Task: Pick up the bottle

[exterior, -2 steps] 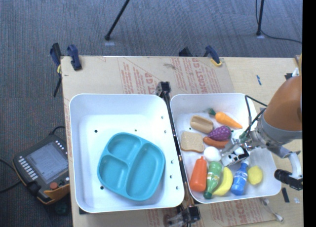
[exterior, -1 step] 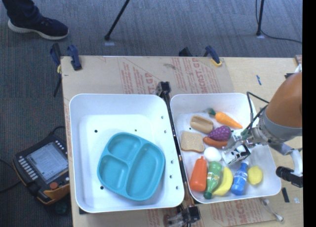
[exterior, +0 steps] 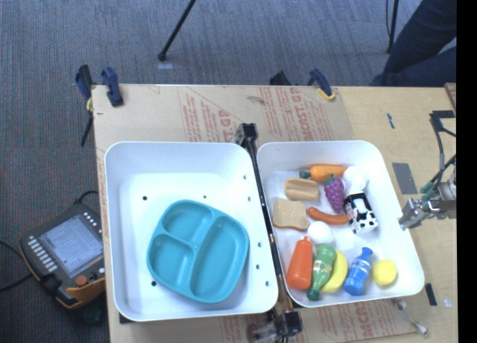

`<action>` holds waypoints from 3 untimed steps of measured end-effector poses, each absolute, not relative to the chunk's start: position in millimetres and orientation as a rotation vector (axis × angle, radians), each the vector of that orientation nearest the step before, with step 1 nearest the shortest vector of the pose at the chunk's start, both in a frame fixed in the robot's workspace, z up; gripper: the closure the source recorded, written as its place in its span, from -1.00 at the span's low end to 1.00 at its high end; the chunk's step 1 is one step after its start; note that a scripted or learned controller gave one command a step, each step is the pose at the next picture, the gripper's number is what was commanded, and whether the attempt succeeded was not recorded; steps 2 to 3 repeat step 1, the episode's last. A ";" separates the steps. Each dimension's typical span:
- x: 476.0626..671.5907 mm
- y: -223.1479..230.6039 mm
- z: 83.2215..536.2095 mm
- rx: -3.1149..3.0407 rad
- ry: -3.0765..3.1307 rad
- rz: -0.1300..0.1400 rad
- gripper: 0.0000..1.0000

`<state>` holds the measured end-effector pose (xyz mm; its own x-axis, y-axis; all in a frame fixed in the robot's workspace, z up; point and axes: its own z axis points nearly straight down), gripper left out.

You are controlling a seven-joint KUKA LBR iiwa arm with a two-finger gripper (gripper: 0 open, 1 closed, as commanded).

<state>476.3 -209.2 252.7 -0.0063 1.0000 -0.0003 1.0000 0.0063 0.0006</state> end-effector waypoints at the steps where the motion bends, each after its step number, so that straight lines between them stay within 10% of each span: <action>1: 476.5 -213.2 270.5 1.632 2.683 0.001 1.00; 3: 476.5 -213.2 270.5 1.632 2.683 0.001 1.00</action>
